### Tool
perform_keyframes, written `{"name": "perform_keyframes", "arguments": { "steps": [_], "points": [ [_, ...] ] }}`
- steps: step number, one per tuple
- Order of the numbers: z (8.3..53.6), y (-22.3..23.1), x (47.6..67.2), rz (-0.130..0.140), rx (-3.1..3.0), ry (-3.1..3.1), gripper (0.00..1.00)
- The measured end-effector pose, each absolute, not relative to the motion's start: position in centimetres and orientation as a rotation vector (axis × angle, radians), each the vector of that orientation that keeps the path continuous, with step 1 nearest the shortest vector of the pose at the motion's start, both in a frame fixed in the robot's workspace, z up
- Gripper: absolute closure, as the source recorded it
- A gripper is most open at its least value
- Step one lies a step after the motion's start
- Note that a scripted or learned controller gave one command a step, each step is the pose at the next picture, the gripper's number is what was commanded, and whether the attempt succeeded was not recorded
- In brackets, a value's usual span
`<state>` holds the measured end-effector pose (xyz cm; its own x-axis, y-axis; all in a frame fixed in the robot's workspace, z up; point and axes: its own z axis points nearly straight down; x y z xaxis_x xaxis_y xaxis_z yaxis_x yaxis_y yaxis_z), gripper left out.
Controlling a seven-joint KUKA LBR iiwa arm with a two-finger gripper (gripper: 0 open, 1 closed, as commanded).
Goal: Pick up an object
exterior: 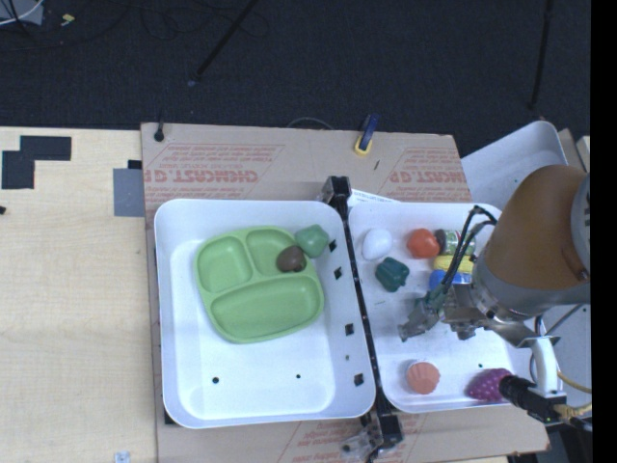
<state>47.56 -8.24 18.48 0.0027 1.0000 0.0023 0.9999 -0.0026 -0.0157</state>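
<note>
My fingers (416,324) hang low over the floor of the right bin (453,394), and I cannot tell how they stand, since they show as one dark grey clump with nothing plainly caught between them. Just beyond them, touching nothing of mine, sits a dark teal block (391,274). Further off the same way lie a white egg-shaped piece (376,244) and an orange-red ball (421,243). Nearer to the camera than my fingers rests a pink peach-like fruit (422,377), and beside it, under my wrist, a purple bunch of grapes (491,385). Away to the side, in the left bin (183,374), a green divided tray (258,309) carries a brown lump (291,258) and a pale green block (312,240) at its rim.
</note>
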Motion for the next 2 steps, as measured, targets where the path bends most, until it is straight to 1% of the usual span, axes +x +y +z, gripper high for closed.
{"name": "perform_keyframes", "arguments": {
  "steps": [1, 2],
  "points": [
    [19.0, -8.3, 47.8, 0.003, -2.220, -2.218, 0.00],
    [14.5, -8.4, 47.2, 0.007, -2.217, -2.216, 0.00]
  ]
}}
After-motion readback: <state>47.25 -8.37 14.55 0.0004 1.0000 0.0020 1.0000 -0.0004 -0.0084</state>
